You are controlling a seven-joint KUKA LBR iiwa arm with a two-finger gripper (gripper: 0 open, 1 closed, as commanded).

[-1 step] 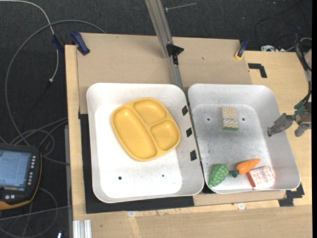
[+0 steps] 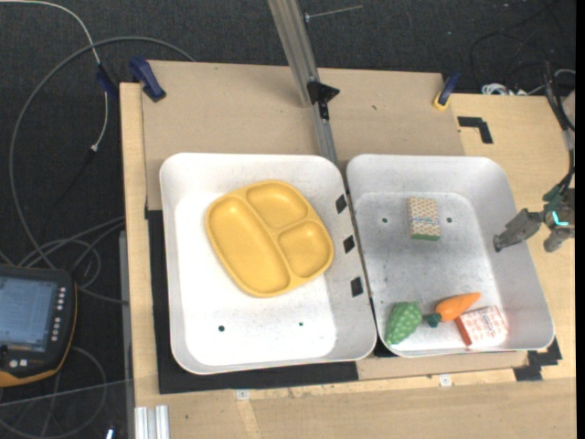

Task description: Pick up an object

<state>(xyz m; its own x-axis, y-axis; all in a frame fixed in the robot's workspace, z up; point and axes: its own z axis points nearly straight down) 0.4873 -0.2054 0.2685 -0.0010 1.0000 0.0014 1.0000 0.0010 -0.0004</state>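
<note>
The right bin (image 2: 494, 183) holds a small patterned box (image 2: 425, 218) near its middle. Along its front edge lie a green toy vegetable (image 2: 403, 322), an orange carrot (image 2: 454, 306) and a red-and-white carton (image 2: 482, 326). My gripper (image 2: 533, 236) hangs over the bin's right rim, open, with nothing between its fingers. It is well to the right of the patterned box and above the carton.
The left bin (image 2: 187, 318) carries a yellow divided plate (image 2: 268, 237). A metal post (image 2: 297, 48) rises behind the seam between the bins. Black clips (image 2: 348, 242) sit along that seam. The wooden bench (image 2: 228, 108) borders both bins.
</note>
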